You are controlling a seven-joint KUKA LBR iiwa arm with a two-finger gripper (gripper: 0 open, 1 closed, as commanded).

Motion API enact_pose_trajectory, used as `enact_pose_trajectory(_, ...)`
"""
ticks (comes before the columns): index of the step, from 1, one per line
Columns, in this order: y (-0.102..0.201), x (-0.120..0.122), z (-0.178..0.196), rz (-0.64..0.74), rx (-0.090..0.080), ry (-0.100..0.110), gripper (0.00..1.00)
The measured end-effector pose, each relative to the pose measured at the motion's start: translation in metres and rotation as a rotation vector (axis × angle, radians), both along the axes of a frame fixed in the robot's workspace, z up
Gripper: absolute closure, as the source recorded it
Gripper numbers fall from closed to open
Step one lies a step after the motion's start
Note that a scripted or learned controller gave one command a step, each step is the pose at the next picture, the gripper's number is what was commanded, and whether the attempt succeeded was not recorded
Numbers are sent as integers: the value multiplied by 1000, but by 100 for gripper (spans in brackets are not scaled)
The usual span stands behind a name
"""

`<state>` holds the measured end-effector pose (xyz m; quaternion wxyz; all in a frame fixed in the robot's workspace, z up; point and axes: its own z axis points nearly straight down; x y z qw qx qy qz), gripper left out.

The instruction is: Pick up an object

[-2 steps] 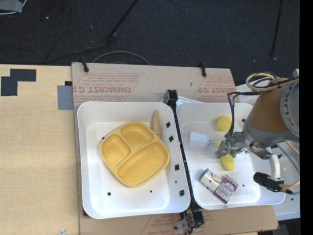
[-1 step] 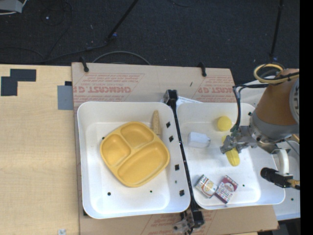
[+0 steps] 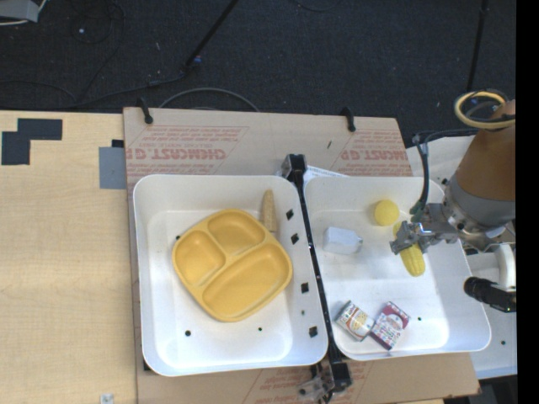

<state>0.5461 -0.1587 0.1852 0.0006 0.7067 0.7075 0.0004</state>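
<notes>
Rightward, pincer point(image 3: 410, 241) meets yellow corn point(image 3: 413, 262) (near bin point(image 3: 468, 326) edge)

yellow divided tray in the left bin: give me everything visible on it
The yellow divided tray looks like matte plastic with rounded corners and a raised rim. It has three compartments: two small ones toward the upper left, one long one along the lower right. It lies flat and face up, turned diagonally on the floor of the left bin. A tan stick-like item lies at its upper edge.
</notes>
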Motion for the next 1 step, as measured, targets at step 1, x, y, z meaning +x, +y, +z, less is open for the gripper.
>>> enact_pose_trajectory(1, -6, 8, 57, 0, -1, -1, 100)
